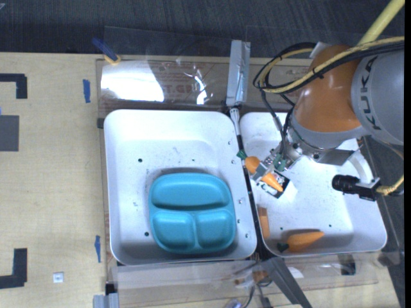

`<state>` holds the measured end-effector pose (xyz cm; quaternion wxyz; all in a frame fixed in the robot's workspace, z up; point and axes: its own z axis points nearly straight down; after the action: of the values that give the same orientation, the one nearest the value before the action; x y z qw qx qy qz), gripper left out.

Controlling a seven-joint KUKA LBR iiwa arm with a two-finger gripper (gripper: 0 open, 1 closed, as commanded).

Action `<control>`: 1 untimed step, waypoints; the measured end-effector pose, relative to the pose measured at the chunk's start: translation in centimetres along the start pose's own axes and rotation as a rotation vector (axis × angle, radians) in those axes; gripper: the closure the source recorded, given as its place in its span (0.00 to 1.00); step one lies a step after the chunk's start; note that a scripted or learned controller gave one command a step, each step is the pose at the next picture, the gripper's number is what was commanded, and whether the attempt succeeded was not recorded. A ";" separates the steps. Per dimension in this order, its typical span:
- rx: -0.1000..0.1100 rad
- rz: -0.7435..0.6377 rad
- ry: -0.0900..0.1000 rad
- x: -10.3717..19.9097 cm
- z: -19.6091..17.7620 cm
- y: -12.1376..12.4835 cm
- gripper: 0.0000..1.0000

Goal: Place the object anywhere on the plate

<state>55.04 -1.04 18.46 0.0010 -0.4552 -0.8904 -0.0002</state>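
Right bin (334,233) | gripper (275,172) low at left wall over small orange object (273,182); finger state unclear | blue divided plate (192,212) in left bin (128,146) | likely light, rigid; grasp across narrow middle

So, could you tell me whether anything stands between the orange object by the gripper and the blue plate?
Only the adjoining bin walls do: the orange object lies in the right bin under the gripper, and the blue plate sits in the left bin.
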 end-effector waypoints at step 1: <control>-0.005 -0.175 -0.007 -1.5 -6.3 1.7 1.00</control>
<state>57.32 -1.22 24.76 -0.0034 -0.3756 -0.9268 -0.0011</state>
